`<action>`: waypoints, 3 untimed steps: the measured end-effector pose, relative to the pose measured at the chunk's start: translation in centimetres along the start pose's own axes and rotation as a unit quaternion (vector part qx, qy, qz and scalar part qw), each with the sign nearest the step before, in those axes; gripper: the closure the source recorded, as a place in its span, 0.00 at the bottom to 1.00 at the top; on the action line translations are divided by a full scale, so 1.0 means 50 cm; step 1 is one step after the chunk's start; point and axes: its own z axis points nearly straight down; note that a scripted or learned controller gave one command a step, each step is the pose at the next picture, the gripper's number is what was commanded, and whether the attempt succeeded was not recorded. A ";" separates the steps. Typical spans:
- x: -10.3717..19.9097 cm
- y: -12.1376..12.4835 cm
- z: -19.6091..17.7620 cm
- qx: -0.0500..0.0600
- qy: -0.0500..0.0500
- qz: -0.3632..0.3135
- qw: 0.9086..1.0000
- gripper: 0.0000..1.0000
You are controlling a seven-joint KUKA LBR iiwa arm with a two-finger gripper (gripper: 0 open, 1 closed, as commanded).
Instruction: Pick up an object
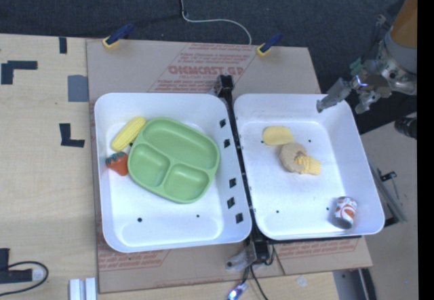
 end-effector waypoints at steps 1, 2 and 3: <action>0.005 -0.093 0.229 0.007 0.002 0.001 1.000 0.00; 0.101 -0.049 0.401 0.001 0.000 -0.002 1.000 0.00; 0.123 0.049 0.391 -0.002 0.000 -0.001 1.000 0.00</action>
